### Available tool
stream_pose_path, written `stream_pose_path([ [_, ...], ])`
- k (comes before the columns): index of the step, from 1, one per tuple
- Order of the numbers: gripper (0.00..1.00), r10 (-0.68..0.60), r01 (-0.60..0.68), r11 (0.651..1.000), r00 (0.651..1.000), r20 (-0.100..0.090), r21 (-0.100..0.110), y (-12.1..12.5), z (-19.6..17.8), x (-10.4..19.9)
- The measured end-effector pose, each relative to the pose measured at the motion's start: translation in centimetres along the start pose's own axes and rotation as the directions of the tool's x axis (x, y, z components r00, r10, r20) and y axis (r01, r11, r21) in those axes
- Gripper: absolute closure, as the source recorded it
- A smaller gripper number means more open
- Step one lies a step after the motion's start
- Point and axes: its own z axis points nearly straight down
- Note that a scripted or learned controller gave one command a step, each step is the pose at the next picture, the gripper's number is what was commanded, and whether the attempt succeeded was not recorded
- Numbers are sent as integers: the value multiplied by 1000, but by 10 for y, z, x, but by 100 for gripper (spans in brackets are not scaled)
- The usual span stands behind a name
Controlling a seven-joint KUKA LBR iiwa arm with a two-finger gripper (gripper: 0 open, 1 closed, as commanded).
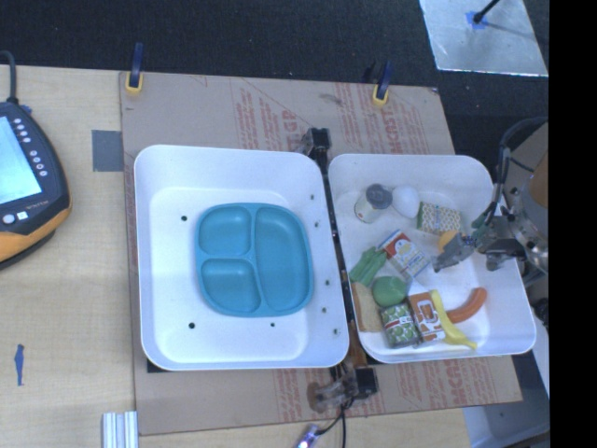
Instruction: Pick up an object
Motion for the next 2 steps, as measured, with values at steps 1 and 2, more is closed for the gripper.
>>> stream_pose_path([
  [1,0,-3,3,1000,1000,3,-9,123,106,10],
  [2,0,-3,3,1000,1000,1,1,78,105,69],
])
